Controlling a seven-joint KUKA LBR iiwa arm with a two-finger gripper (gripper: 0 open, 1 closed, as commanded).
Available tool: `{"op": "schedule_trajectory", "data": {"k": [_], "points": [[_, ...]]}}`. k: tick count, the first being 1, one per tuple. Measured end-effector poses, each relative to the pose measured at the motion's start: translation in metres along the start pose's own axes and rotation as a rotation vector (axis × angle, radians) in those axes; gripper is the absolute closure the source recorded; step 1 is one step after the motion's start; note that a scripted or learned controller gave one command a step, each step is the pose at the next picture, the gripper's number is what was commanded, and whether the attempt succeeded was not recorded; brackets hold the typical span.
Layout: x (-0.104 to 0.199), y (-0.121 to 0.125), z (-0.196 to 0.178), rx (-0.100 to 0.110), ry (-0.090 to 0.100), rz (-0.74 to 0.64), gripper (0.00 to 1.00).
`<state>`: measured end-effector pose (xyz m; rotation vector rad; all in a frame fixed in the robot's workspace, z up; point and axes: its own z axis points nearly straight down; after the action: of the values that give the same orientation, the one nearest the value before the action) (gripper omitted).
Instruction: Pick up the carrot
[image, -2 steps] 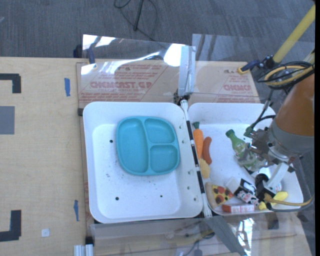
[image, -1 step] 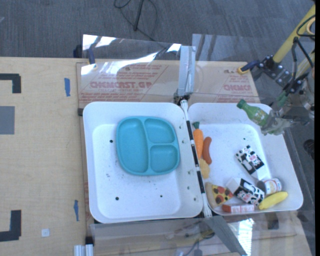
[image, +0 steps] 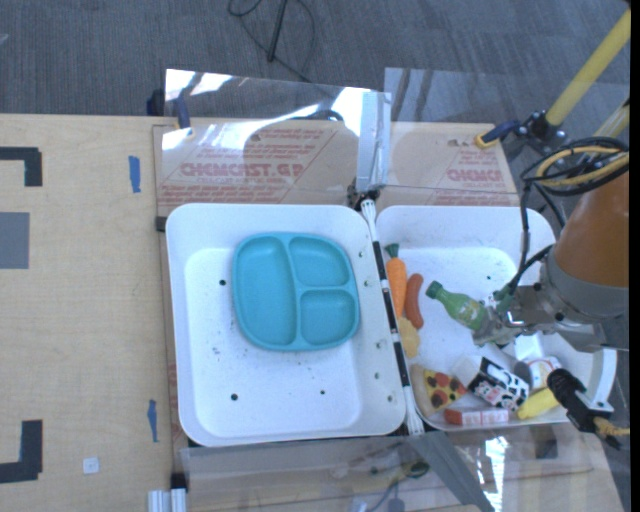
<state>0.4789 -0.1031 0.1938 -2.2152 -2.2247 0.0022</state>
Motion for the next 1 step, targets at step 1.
{"op": "schedule_trajectory", "data": {"k": [1], "points": [[0.1139, 0.0004, 0.0103, 0.002, 0.000, 0.162, 1.00]]}}
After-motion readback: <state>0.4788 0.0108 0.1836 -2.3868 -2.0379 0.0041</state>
